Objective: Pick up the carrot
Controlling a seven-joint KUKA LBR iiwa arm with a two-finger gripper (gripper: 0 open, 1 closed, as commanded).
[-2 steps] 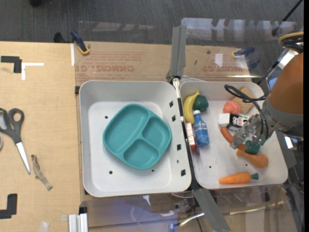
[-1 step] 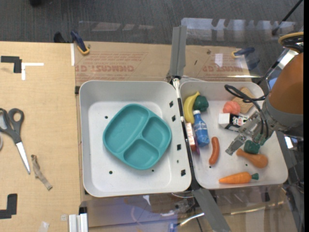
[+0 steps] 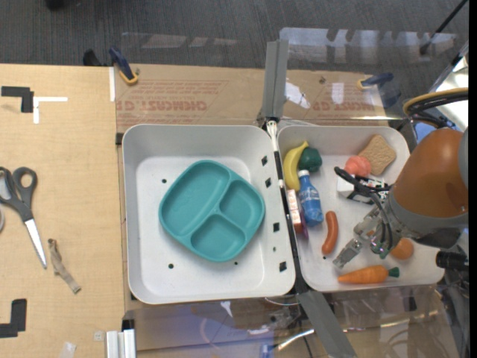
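The carrot (image 3: 364, 276), orange with a green tip at its right end, lies flat along the front wall of the right bin (image 3: 322, 278). My gripper (image 3: 362, 255) hangs just above and behind it. Its metal fingers (image 3: 347, 254) are spread open, with nothing between them. The arm's orange band (image 3: 436, 174) covers the bin's right side.
The right bin also holds a reddish sausage (image 3: 329, 233), a small orange ball (image 3: 402, 249), a blue bottle (image 3: 308, 198), a banana (image 3: 293, 162), a toast slice (image 3: 378, 153) and a pink piece (image 3: 358, 165). A teal divided plate (image 3: 212, 210) sits in the left bin. Scissors (image 3: 25, 207) lie far left.
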